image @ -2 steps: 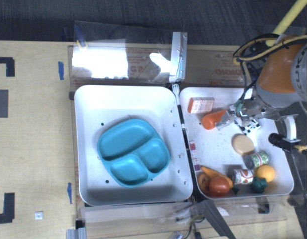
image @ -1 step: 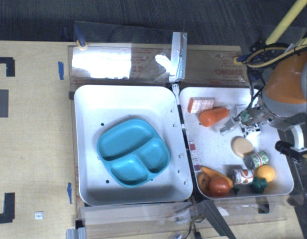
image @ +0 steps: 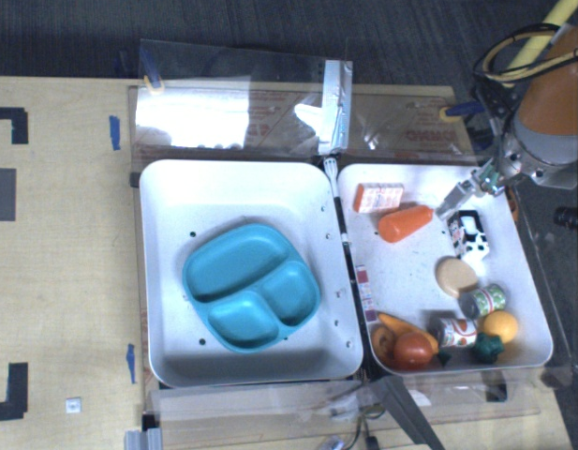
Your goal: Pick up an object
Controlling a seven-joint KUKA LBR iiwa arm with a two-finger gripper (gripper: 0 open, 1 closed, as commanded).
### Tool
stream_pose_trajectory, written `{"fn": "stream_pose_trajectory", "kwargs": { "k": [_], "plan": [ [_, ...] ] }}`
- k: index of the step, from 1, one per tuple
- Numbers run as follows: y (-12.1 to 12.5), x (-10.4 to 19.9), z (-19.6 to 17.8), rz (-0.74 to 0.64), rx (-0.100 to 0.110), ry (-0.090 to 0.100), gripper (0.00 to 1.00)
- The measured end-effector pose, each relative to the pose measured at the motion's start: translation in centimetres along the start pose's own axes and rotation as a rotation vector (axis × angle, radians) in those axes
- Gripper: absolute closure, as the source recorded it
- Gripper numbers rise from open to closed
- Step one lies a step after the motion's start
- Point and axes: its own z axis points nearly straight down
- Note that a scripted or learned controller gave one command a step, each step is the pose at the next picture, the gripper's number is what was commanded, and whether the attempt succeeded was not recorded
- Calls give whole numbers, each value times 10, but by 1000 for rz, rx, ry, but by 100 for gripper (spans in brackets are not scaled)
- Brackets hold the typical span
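Pincer (image: 454,198) over right bin (image: 537,279), fingers' state unclear. Carrot (image: 404,222) just left of it; small items beyond. Far left, left bin (image: 167,251) holds blue tray (image: 252,285).

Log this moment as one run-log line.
arm: over right bin far corner | gripper: beside carrot, nothing seen held | left bin: blue tray | task: not yet done

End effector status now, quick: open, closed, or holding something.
End effector: cannot be told whether open or closed; it hovers at the upper right of the right bin, just right of the orange carrot, with nothing visibly held.
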Motion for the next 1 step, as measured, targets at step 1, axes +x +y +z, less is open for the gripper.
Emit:
{"fn": "stream_pose_trajectory", "kwargs": {
  "k": [1],
  "plan": [
    [8,-2,39,-97,-15,-15,0]
  ]
}}
